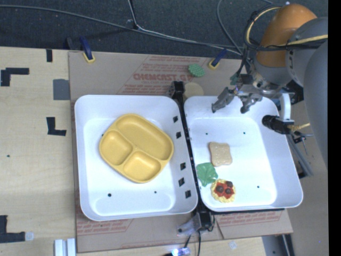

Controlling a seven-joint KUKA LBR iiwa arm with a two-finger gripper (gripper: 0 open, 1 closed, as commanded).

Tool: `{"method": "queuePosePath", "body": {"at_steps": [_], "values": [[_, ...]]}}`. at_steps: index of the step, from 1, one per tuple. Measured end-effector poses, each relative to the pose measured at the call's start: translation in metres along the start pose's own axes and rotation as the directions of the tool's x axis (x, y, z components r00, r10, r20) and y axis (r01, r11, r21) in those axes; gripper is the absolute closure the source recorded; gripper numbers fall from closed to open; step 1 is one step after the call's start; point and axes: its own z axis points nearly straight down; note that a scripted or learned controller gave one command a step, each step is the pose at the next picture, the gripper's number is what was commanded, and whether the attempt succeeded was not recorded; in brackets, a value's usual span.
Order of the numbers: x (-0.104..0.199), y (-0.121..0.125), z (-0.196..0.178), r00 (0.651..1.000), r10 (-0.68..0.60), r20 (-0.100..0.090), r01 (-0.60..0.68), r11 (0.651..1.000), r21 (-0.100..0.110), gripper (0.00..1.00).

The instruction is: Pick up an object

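In the right bin [277, 169] lie a tan slice of toy bread [219, 154], a green leafy toy piece [206, 172] and a small yellow toy pizza with red and dark toppings [223, 190]. My gripper [233, 105] hangs over the bin's far edge, well above and behind the bread. Its two dark fingers [219, 104] are spread apart, open, with nothing between them.
The left bin [88, 143] holds a yellow three-compartment plate [136, 147]. A small green object [196, 69] lies on the cardboard behind the bins. Cables cross the dark floor at the back. The arm's grey body and orange band fill the upper right.
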Motion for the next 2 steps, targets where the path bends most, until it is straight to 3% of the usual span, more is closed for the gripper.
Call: {"method": "queuePosePath", "body": {"at_steps": [1,2], "values": [[0.000,0.003,-0.010,1.000,-0.003,0.002,0.003,1.000,-0.014,0.00],[0.009,0.008,0.048,1.000,-0.004,0.002,0.004,1.000,-0.011,0.00]]}}
